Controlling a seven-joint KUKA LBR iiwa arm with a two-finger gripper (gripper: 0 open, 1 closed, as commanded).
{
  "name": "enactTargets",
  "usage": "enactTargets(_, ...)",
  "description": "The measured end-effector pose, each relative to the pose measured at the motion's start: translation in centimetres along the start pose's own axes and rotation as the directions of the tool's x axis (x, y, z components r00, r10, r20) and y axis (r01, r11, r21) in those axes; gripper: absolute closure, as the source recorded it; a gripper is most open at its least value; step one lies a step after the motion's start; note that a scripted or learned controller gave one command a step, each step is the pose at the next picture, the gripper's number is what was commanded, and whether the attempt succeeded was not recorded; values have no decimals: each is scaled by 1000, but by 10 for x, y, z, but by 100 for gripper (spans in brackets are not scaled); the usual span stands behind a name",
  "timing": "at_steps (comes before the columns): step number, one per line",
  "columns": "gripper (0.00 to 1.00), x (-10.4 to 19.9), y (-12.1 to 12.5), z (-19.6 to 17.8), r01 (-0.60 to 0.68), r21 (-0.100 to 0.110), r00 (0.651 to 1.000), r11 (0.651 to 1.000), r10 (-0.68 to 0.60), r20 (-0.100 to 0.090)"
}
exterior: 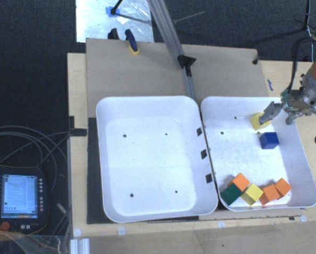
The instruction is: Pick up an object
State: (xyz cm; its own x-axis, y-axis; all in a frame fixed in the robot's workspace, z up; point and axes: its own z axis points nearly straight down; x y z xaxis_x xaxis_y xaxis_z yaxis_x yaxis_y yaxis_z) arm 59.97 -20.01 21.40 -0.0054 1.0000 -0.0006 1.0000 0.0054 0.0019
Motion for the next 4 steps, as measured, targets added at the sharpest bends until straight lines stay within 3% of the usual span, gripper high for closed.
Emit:
enactTargets(1, 0, 0, 0, 0, 0, 0, 1000, 1000, 0, 0)
enactTargets(3, 0, 0, 8, 91, 0, -5, 1000, 1000, 0, 4)
enactTargets(4, 0, -3, 14, 98, 1, -18, 1000, 1000, -1, 9)
